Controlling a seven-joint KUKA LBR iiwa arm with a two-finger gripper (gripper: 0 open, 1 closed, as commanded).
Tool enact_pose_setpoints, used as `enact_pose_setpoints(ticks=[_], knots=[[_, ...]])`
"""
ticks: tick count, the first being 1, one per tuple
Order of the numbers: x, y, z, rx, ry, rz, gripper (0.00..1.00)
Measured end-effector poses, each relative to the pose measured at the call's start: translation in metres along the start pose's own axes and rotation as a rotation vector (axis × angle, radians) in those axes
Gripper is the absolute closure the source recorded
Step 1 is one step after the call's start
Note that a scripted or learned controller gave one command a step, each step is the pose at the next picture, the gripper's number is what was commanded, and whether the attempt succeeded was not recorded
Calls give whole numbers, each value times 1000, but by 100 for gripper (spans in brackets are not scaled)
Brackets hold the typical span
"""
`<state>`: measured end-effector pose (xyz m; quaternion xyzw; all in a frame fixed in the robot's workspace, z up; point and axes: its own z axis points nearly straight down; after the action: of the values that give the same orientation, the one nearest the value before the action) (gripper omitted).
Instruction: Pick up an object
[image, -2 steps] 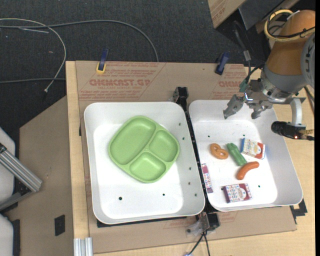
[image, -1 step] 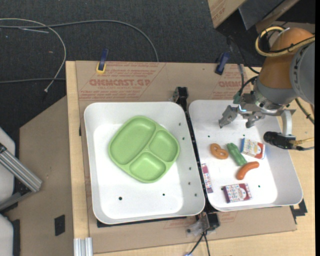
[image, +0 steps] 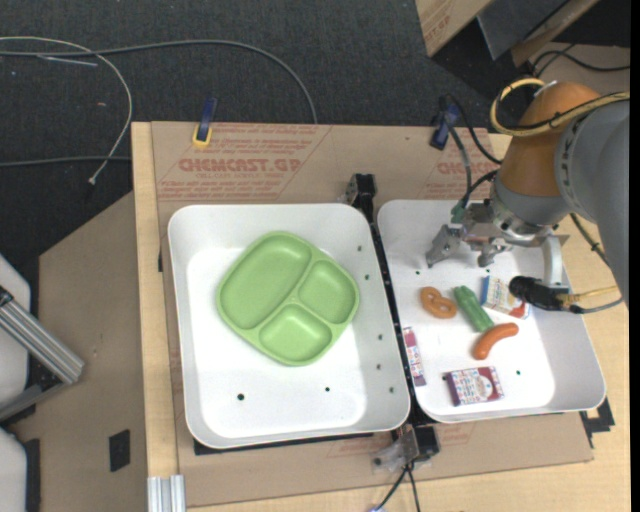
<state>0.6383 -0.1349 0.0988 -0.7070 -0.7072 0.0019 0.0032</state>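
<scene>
The right bin (image: 560, 385) holds several small items: an orange pretzel-shaped piece (image: 437, 302), a green pickle (image: 472, 307), an orange sausage (image: 496, 340), a blue-and-white packet (image: 496, 293) and a red-and-white packet (image: 472, 384). My gripper (image: 465, 250) hangs over the far part of this bin, just beyond the pretzel and the pickle. Its two fingers stand apart with nothing between them. The grey arm with its orange band (image: 535, 150) comes in from the upper right.
The left bin (image: 200, 380) holds a green divided plate (image: 288, 297). A slim pink packet (image: 411, 357) lies at the right bin's left rim. A black connector with a yellow cable (image: 540, 292) hangs near the blue-and-white packet.
</scene>
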Motion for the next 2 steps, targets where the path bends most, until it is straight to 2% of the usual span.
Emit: enact_pose_setpoints(ticks=[1, 2], knots=[[1, 0, 15, -3, 0, 0, 0], [1, 1, 2, -7, -1, 0, 100]])
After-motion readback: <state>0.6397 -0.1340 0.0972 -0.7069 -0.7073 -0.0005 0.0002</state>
